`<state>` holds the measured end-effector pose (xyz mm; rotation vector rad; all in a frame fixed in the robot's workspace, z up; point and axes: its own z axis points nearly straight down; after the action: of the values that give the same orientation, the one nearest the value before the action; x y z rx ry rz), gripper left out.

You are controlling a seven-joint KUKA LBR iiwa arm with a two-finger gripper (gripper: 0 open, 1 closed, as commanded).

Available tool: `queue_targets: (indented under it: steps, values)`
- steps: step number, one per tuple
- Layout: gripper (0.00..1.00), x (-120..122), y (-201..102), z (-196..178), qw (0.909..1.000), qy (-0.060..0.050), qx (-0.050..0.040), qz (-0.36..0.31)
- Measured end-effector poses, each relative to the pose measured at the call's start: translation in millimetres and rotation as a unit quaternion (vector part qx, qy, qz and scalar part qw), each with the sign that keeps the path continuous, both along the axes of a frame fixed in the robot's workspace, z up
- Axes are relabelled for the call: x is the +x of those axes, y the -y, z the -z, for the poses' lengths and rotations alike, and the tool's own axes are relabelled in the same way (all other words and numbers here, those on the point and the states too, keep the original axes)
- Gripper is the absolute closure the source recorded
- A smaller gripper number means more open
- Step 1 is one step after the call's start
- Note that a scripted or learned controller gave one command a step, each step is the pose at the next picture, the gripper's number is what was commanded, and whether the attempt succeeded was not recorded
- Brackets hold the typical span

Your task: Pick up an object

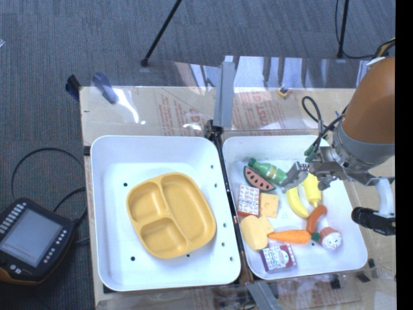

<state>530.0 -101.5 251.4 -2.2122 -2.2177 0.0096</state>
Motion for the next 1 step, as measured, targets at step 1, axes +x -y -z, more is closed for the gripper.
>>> queue_targets:
  steps: [1]
  values:
    - [0.00, -34.9, 9.8, 9.5, 0.9984, 0.000, -0.0002, 0.056]
